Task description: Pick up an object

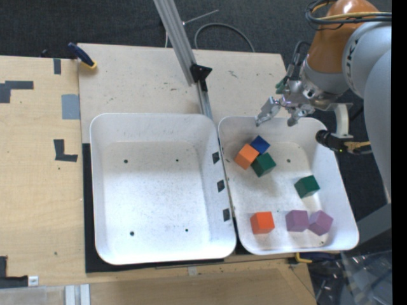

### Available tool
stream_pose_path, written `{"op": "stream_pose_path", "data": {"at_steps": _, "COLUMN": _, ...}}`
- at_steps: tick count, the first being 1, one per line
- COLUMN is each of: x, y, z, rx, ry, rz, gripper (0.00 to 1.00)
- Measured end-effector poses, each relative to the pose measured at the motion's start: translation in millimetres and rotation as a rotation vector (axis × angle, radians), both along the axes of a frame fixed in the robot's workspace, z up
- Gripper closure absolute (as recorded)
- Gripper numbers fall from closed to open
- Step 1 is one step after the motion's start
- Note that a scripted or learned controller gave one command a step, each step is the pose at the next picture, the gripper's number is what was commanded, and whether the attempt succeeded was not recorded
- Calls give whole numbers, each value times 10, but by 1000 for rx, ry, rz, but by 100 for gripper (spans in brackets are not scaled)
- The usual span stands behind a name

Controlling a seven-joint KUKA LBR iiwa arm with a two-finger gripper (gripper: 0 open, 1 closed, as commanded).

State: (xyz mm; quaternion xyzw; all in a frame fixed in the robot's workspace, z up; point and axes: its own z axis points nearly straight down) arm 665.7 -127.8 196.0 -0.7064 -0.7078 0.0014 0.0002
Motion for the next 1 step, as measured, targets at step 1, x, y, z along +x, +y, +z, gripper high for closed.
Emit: {"op": "stream_pose_path", "data": {"at_steps": 1, "x": -644, "y": -103, "z": -810, "rx": 3, "ry": -7, "rz": -5, "gripper": 0}}
